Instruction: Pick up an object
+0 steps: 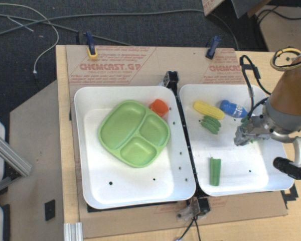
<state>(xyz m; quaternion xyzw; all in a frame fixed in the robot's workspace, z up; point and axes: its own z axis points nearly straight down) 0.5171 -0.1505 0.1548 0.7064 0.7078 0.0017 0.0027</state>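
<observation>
The gripper (245, 136) hangs low over the right bin (271, 185), toward its right side, and nothing is between its fingers as far as this angle shows; whether they are spread or pinched together, I cannot tell. So the pick is not yet made, and by the look of it everything remains: choose a target, come down, close, lift.

Candidates lie close by. A blue bottle (233, 108) sits just beyond the gripper on the far side, touching or nearly touching a yellow corn cob (208, 109) to its left. Just near of the corn rests a ridged green piece (210, 124). A green stick (215, 171) lies alone toward the near edge, well apart from the rest, probably the cleanest grab.

Over in the left bin (90, 185), a green divided plate (134, 133) takes the middle, with a small orange object (159, 106) tucked against its far right rim.

In the way? The cluster of bottle, corn and ridged piece is tight, so fingers could nudge a neighbour. A black cable (250, 79) loops down over the far side of the right bin toward the wrist.
</observation>
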